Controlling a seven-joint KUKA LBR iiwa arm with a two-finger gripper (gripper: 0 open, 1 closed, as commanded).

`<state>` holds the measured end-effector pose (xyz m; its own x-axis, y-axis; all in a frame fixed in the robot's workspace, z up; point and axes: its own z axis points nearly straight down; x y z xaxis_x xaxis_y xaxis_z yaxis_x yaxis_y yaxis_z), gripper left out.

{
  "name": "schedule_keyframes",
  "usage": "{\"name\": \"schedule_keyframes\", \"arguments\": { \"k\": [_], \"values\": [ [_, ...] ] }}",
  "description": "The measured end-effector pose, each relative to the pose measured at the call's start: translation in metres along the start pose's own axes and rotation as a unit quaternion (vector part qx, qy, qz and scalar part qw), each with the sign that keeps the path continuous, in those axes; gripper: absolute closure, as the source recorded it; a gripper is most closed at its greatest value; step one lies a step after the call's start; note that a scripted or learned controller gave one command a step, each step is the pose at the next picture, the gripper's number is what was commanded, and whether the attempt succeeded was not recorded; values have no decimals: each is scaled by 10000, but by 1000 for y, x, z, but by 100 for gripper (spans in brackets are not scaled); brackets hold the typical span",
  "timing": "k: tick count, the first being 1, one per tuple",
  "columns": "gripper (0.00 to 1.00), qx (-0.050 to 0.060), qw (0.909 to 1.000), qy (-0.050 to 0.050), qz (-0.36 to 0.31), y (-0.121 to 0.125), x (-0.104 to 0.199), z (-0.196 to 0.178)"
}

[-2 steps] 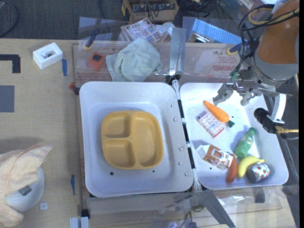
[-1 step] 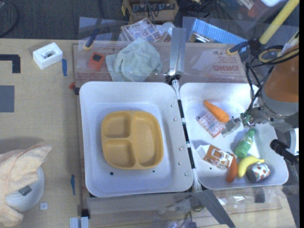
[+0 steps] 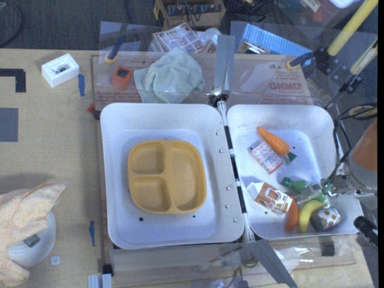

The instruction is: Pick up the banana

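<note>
The approach step is judged to be in hand: the banana (image 3: 307, 213) is not yet grasped and lies on the floor of the right bin (image 3: 240, 120), in its near right corner.

Going from the left, a crumpled cloth (image 3: 27, 204) is seen on the table (image 3: 48, 131) at the near left edge, and a small white box (image 3: 60, 69) farther back. The left bin (image 3: 114, 120) is occupied by one thing, a yellow divided tray (image 3: 167, 176) with three compartments, none of which is seen to hold anything. Behind the bins a pale green rag (image 3: 170, 77) is laid on a clear sheet.

In the right bin an orange carrot (image 3: 274, 141) is placed toward the back, with a small printed packet (image 3: 265, 156) just beside it. Nearer the front a second printed packet (image 3: 273, 198) is found, a slim orange piece (image 3: 291, 216) touching the banana's left side, a green item (image 3: 295, 185) just behind, and a dark rounded object (image 3: 327, 219) touching the banana on its right.

The gripper (image 3: 348, 185) is seen at the right rim of that bin, near the banana but apart from it; whether the jaws are apart or together cannot be told, as they are blurred and partly cut off.

The next move is judged to call for a descent over the banana, with the jaws placed across its narrow width, since neighbours crowd both sides and could be caught instead.
</note>
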<state>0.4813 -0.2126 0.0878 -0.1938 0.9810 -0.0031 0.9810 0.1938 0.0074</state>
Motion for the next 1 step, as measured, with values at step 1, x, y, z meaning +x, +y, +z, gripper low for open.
{"name": "schedule_keyframes", "arguments": {
  "k": [1],
  "values": [
    [0, 0, 10000, 9, 81, 14, 68, 0]
  ]
}}
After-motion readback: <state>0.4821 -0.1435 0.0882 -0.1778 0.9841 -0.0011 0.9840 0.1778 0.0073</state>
